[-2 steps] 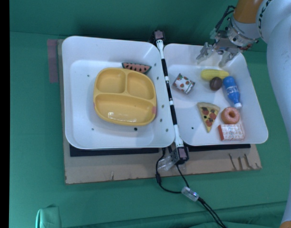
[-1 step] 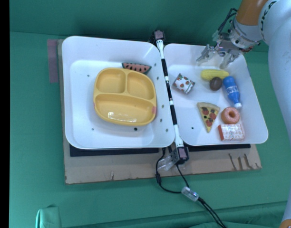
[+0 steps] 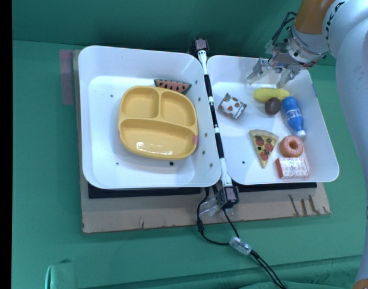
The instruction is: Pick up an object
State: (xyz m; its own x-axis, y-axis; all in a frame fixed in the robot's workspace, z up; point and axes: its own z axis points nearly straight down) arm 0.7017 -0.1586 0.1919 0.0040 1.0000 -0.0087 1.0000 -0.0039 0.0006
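So basically nothing's been picked up yet, as far as I can tell. The gripper (image 3: 273, 72) hangs over the far end of the right bin (image 3: 324, 155), jaws spread apart with nothing between them.

Everything grabbable sits in that right bin. Closest to the jaws is a yellow banana-looking thing (image 3: 271, 94), just beneath and a bit nearer the camera. Touching it or nearly so is a small brown ball (image 3: 272, 106), and right beside that lies a blue bottle (image 3: 293, 116) on its side. To the left there's a little white carton with red spots (image 3: 232, 106). Further toward the near end: a pizza slice (image 3: 264, 144), a donut (image 3: 291, 146), and a red-and-white packet (image 3: 292, 167).

The left bin (image 3: 100, 161) has a yellow divided plate (image 3: 158, 123) with a watermelon slice (image 3: 172, 86) tucked at its far edge, well away from the arm.

My read: we're at the approach stage. Still left is lowering down, closing on something, and lifting it clear. The banana seems the likely target given where the jaws hang, but that cluster with the brown ball and bottle is tight, so it could bump a neighbour.
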